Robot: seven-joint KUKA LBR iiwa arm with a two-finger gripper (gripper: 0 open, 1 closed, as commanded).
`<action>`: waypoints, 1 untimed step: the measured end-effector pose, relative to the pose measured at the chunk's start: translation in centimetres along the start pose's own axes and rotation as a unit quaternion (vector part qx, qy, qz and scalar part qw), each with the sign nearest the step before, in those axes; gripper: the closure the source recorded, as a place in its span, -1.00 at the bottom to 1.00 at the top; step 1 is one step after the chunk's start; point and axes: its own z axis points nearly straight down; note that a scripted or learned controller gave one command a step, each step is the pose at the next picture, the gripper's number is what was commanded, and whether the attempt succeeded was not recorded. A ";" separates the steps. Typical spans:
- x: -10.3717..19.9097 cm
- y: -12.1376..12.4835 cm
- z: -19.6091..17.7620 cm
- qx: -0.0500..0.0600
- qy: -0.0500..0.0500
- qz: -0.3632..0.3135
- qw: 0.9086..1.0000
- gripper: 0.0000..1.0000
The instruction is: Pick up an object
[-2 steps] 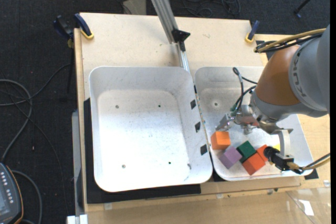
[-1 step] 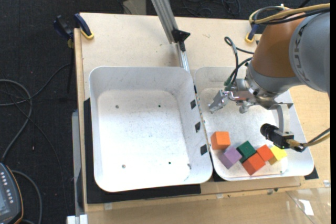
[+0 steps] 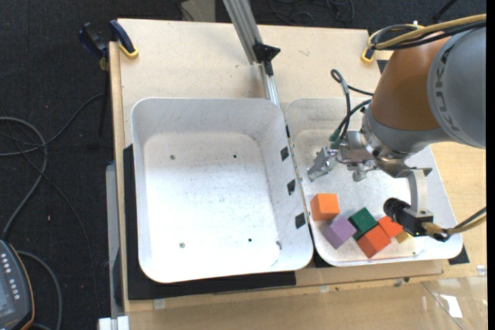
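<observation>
1. The arm [image 3: 433, 89] reaches in from the right, its orange band above the right bin's [image 3: 303, 113] far half.
2. The gripper [image 3: 319, 164] hangs over the right bin, near its left wall and about midway along it. Its metal fingers [image 3: 317, 168] point left toward the wall between the bins.
3. Nothing shows between the fingers. How far apart they stand cannot be told from this slant.
4. The blocks lie in a cluster in the right bin's near half, all apart from the gripper.
5. The orange block [image 3: 325, 205] sits nearest the gripper, just toward the bin's near edge from it and close to the left wall.
6. The purple block [image 3: 338, 230] lies just nearer the near edge than the orange block, tilted on the bin floor.
7. The green block [image 3: 362, 221] sits just right of the purple block, touching or nearly touching it.
8. The red block [image 3: 375, 239] lies beside the green block, close to the bin's near edge.
9. A second small orange-red piece [image 3: 391, 226] sits just right of the green block, against a black part [image 3: 406, 215] that hangs from the arm's wrist on a grey bracket.
10. A small tan piece [image 3: 403, 237] lies near the bin's near right corner.
11. The left bin [image 3: 155, 120] lies beside the right one on the bench [image 3: 193, 50], their walls touching.
12. A metal rail [image 3: 236, 0] slants across the bench's far edge down to where the bins meet.
13. A yellow-tipped clamp [image 3: 116, 39] grips the bench's far left corner.
</observation>
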 end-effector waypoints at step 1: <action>-5.8 -3.0 7.7 -0.011 -0.001 -0.003 1.000 -1.00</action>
